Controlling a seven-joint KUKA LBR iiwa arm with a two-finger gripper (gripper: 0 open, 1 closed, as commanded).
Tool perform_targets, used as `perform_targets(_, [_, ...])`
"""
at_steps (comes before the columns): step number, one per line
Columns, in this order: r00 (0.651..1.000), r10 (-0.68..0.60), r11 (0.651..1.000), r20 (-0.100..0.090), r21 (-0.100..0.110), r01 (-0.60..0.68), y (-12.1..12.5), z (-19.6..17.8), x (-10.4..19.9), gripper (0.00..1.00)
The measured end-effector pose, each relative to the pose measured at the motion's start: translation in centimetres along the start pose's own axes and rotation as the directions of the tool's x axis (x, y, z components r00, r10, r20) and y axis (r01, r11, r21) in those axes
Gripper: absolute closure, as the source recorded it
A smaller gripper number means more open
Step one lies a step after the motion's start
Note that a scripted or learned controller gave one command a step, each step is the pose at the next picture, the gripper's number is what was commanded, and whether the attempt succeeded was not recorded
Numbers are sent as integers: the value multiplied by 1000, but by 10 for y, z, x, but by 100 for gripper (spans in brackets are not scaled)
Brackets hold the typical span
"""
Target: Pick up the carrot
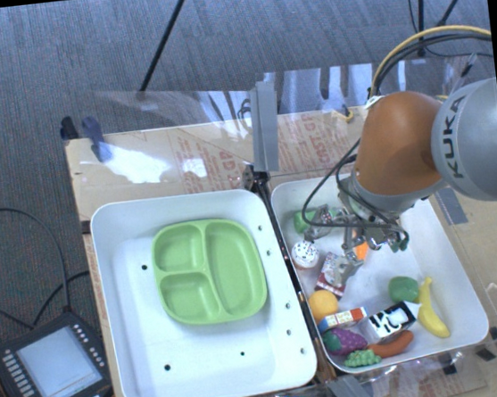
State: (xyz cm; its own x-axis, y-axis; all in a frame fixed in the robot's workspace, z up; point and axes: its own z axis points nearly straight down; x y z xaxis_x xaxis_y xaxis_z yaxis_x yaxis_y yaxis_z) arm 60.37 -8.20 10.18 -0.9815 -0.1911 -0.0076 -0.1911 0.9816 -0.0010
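My gripper point(355, 245) hangs low over the middle of the right bin point(448, 249), under the grey arm with its orange band. A small orange piece, likely the carrot point(361, 249), shows right at the gripper's tip. Whether it is held or just lies beneath cannot be told. A red and white packet point(334, 272) lies just below and left of the gripper. A long red-orange item point(392, 344) lies at the bin's front edge.
The right bin also holds a green item point(301, 221), a white dotted shaker point(305, 253), an orange point(323, 303), a green fruit point(403, 288), a banana point(433, 310), a black and white carton point(393, 317) and grapes point(347, 340). The left bin point(131, 342) bears a green divided plate point(210, 270).
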Motion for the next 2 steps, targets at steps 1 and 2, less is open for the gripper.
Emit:
perform_targets(1, [1000,-29,1000,1,-3,29,-3,7,0,0])
perform_targets(2, [960,-282,960,9,2,282,3,6,8,0])
